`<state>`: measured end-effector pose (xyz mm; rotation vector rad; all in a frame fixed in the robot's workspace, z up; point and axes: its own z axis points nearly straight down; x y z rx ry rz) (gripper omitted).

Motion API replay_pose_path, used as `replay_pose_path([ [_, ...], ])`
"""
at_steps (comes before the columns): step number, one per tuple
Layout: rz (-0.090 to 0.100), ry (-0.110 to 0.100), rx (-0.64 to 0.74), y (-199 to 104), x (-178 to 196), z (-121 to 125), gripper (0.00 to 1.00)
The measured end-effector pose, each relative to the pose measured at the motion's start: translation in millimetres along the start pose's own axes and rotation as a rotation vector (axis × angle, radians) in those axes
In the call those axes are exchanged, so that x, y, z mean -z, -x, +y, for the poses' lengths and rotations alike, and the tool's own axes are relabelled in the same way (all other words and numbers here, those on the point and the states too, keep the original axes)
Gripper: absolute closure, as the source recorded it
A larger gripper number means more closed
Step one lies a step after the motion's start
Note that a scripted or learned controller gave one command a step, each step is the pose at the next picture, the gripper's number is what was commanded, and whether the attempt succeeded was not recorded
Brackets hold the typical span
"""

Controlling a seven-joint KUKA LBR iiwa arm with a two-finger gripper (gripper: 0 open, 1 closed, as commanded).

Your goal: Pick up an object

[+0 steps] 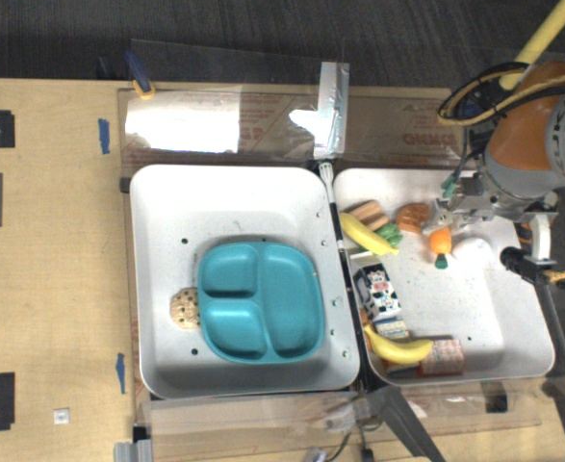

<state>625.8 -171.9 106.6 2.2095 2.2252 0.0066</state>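
Note:
My gripper [452, 210] hangs over the back of the right bin [513, 345], reaching in from the right. Directly below it, on the bin floor, is a small orange carrot [440, 242] with a green tip. I cannot tell whether the gripper touches the carrot. A brown bun [414, 218] sits just left of the gripper. Further left are a yellow banana [364, 236], a tan block [364, 212] and a small green piece [389, 230].
A printed little box [379, 293], a second banana [398, 348] and a pinkish packet [446, 355] lie along the right bin's left and front sides. The left bin [166, 210] holds a teal divided plate [260, 299] and a cookie [185, 307].

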Motion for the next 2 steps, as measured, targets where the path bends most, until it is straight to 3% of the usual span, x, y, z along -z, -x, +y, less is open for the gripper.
replay_pose_path([
  [1, -0.001, 0.004, 0.0, -0.2, 11.0, 1.3, 1.0],
  [2, 0.003, 0.001, 0.189, -109.7, 81.2, 4.0, 1.0],
])
